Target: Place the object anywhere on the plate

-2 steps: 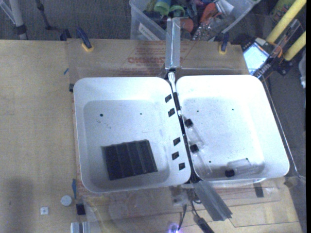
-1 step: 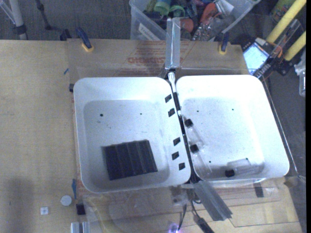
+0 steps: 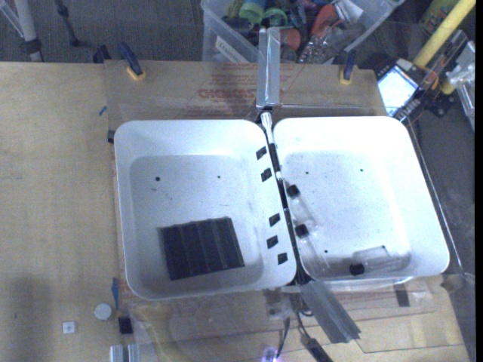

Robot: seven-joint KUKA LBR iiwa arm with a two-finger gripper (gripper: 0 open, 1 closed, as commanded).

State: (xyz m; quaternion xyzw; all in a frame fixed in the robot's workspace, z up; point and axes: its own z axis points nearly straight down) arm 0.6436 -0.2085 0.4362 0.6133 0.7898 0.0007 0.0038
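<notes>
A single fixed camera looks down at a slant from above the bench (image 3: 53, 164), taking in both white bins (image 3: 124, 202) side by side.

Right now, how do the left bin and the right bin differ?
The left bin has a dark ribbed plate lying flat on its floor near the front; the right bin has no such plate, and a small clear object with a dark end lies near its front edge. The right bin's floor looks more speckled than the left bin's. Both are shallow, white, rounded at the corners, and sit side by side.
</notes>
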